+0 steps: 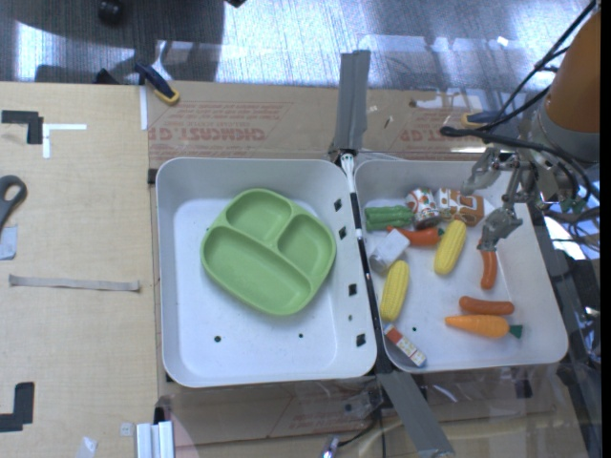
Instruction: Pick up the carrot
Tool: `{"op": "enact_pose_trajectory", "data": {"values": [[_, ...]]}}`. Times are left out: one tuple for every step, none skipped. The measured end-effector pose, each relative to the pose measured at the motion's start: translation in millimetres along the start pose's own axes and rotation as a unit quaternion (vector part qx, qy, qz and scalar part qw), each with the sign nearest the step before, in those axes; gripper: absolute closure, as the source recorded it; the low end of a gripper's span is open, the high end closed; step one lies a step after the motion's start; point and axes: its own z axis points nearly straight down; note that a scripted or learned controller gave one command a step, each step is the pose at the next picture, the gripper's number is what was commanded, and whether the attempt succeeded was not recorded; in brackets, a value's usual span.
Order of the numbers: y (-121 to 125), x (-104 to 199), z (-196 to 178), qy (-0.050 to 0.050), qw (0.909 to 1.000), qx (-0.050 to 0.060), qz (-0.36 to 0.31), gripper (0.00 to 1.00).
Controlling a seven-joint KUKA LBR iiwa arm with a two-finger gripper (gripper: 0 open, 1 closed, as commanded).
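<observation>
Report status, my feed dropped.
Two-finger gripper above right bin, holding nothing seen. Orange carrot with green tip lies free. Orange-red sausage touches it.

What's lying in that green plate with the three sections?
The green divided plate sits in the left bin with nothing in its three compartments. The bin floor under the plate is covered, so whatever lies beneath cannot be seen.

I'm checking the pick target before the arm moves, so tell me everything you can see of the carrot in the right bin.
The carrot is orange, tapering, with a small dark green stub at its right end. It looks like a plastic toy. It lies flat, roughly level across the view, near the front right of the right bin. An orange-red sausage-like piece lies just behind it, close or touching. The end effector is above, well clear of it.
</observation>
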Motion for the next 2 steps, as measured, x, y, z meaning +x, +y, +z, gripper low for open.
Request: {"op": "enact_pose_trajectory", "data": {"values": [[13.5, 62.1, 115.9, 0.000, 0.9971, -0.001, -0.076, 0.00], [-41.2, 95.0, 157.5, -0.001, 0.9685, 0.000, -0.249, 0.00]]}}
